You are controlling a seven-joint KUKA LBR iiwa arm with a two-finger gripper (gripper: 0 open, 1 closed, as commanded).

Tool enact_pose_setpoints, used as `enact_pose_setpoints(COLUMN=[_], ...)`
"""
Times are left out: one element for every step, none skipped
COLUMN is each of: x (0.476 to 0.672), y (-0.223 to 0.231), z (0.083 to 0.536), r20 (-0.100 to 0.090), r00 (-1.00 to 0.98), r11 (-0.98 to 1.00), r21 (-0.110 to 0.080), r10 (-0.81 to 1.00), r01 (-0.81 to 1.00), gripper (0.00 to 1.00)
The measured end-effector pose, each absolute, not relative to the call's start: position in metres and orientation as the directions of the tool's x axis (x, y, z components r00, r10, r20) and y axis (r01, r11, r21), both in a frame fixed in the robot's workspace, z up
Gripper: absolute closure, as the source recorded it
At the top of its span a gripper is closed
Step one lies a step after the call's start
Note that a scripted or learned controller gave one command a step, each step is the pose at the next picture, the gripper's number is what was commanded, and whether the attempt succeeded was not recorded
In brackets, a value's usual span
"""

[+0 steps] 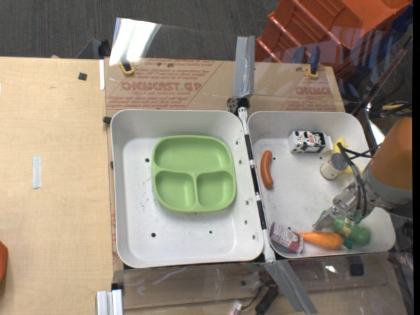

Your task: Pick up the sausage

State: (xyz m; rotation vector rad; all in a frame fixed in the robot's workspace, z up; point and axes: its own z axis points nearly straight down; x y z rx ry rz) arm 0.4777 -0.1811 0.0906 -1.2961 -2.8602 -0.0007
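Observation:
The sausage [266,168], reddish-orange and slim, lies lengthwise near the left wall of the right bin [298,119]. My gripper [332,216] hangs low over that bin's front right corner, well to the right of the sausage and nearer the front. It is just above a carrot [321,240] and a green toy [352,232]. Nothing touches the sausage.
A green divided plate [194,172] sits in the left bin [131,241]. In the right bin a black-and-white carton [308,141] and a beige cup [332,168] stand at the back right, and a purple packet [286,237] lies at the front.

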Motion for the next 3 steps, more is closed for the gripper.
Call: enact_pose_setpoints(x=[0.596,0.647,0.607], y=[-0.208,-0.204,-0.145], z=[0.109,0.089,0.092], r20=[-0.003,0.025,-0.001], r00=[-0.634,-0.631,-0.557], r11=[0.634,0.631,0.557], r21=[0.002,-0.001,0.001], r10=[0.773,0.776,0.830], r01=[0.773,0.776,0.830], gripper=[0.00,0.00,0.00])
